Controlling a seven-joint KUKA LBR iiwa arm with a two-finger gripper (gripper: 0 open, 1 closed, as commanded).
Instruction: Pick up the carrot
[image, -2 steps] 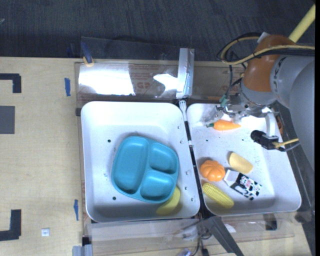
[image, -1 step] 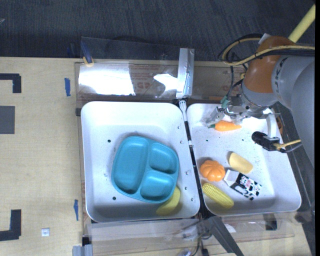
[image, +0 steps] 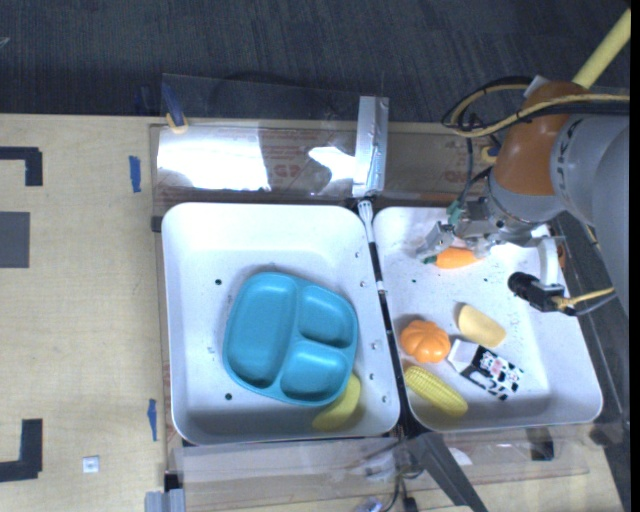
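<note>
You've got the carrot (image: 457, 258) at twelve o'clock in the right bin (image: 575, 395), long axis running three to nine, tapered end hard to call. The gripper (image: 452, 232) hangs just above it; whether it's spread, you can't tell.

The orange carrot (image: 456, 258) lies roughly level near the back of the right bin (image: 570, 400).

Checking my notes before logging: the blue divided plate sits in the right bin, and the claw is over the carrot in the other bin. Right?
Not quite: the camera view shows the blue divided plate in the left bin. The claw is over the carrot in the other bin, as you noted.
</note>
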